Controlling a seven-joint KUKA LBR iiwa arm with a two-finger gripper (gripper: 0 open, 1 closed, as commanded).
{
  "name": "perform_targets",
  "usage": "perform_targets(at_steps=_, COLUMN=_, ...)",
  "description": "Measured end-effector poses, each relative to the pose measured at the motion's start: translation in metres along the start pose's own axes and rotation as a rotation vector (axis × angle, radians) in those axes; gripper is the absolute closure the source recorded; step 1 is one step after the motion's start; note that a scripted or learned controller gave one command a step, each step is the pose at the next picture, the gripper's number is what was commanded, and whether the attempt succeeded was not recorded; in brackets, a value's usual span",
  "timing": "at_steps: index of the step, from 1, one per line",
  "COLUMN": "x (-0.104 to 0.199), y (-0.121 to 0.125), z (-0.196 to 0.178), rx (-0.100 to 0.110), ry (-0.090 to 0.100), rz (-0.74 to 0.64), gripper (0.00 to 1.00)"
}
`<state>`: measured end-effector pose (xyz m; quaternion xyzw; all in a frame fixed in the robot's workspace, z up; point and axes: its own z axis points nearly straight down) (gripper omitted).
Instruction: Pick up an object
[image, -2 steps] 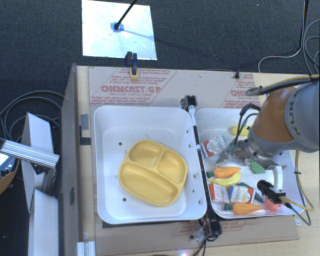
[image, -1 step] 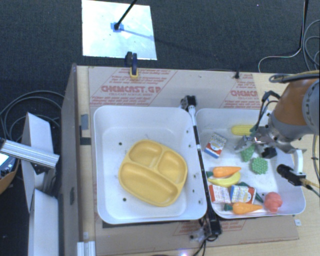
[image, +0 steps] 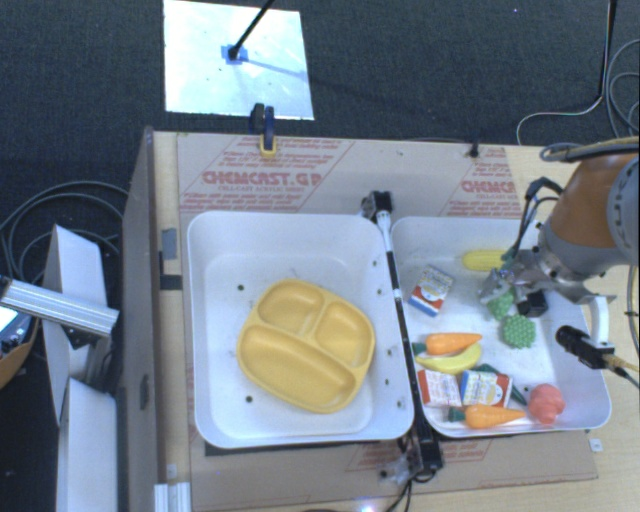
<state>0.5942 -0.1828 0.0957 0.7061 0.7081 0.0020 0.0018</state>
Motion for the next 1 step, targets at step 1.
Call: perform_targets(at_steps=1, x=0.1136, y=0.0582, z=-0.0955, rx=-0.01, ry=0.002, rz=-0.014, gripper=1.0)
